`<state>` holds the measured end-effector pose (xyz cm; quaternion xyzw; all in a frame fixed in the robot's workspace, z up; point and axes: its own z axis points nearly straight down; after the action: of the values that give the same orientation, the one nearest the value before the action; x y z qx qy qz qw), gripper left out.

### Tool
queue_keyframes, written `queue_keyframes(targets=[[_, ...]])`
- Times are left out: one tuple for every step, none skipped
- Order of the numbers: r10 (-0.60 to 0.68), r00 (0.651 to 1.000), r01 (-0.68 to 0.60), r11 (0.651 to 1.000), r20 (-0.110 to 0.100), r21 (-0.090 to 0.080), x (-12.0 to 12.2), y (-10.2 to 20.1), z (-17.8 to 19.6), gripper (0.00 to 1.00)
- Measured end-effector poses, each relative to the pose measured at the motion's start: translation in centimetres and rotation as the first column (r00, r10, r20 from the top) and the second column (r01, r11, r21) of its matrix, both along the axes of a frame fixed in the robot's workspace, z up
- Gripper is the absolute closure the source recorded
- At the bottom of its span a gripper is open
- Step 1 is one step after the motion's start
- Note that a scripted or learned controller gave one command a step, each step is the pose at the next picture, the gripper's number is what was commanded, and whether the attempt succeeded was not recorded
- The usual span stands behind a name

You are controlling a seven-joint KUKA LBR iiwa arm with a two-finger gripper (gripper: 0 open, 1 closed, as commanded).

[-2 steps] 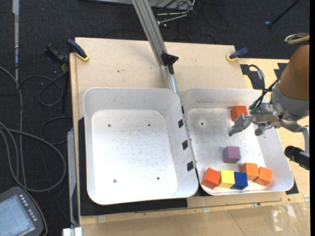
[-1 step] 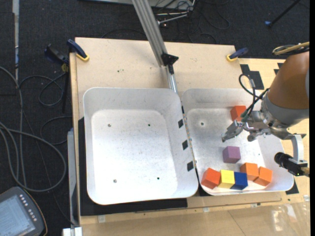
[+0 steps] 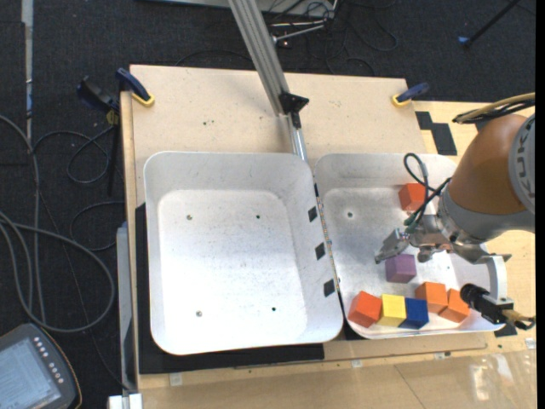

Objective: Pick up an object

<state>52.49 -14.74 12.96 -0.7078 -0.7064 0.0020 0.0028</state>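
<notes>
Seven small blocks sit in the right bin (image 3: 366,173); the pincer (image 3: 398,245) hovers just above the purple block (image 3: 400,267), its spread impossible to tell. The block looks light, rigid and smooth, best gripped across two opposite flat faces.

Two bins (image 3: 230,254) white, finely speckled; worktop (image 3: 221,109) pale beige; floor (image 3: 60,58) black. Purple block (image 3: 400,267) mid right bin, orange block (image 3: 412,195) above it. Front row: orange cube (image 3: 366,308), yellow cube (image 3: 393,308), blue cube (image 3: 416,313), two more orange blocks (image 3: 443,300). Arm (image 3: 490,177) orange band, grey wrist. Corner clamps (image 3: 136,88) blue and yellow
</notes>
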Motion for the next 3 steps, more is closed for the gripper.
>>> queue_keyframes(targets=[[0.001, 1.000, -0.001, 1.000, 0.008, -0.002, 0.2, 0.0, 1.3, 1.00], [0.004, 1.000, -0.004, 1.000, 0.012, -0.003, -0.4, 0.3, 7.3, 1.00], [0.006, 1.000, -0.006, 1.000, 0.013, -0.003, 0.7, 0.6, 13.0, 1.00]])
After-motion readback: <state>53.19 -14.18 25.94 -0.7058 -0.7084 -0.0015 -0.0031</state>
